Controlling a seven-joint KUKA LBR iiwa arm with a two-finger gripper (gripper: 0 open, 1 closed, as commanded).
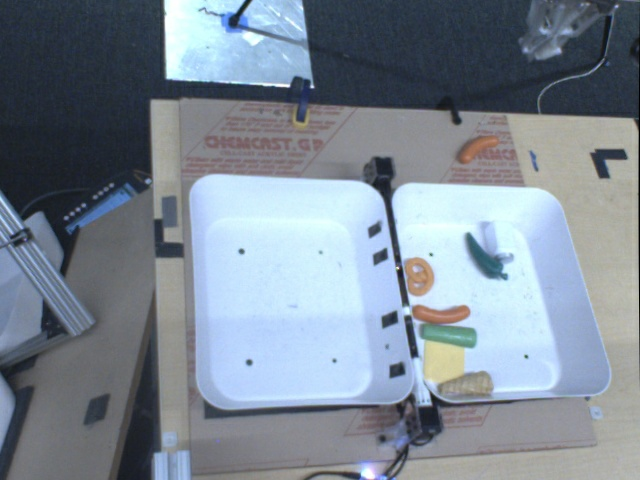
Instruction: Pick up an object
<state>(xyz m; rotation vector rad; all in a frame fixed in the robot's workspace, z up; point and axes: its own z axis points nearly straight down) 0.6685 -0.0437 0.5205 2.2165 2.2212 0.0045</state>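
gripper (553,23) up in the far right corner, pale and blurred, well off the bins, and whether it's clenched i cannot tell. right white bin (570,298) holds the goods: orange pretzel (419,275), orange sausage (441,314), green block (448,335), yellow wedge (443,360), tan cone (468,384), dark green pepper (485,256). another orange sausage (478,149) lies on the cardboard beyond.

blue-yellow clamp (300,101) on bench; foil sheet (236,26) beyond.

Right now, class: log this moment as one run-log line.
gripper: top right, off bench | right bin: pretzel, sausage, green pepper | none held
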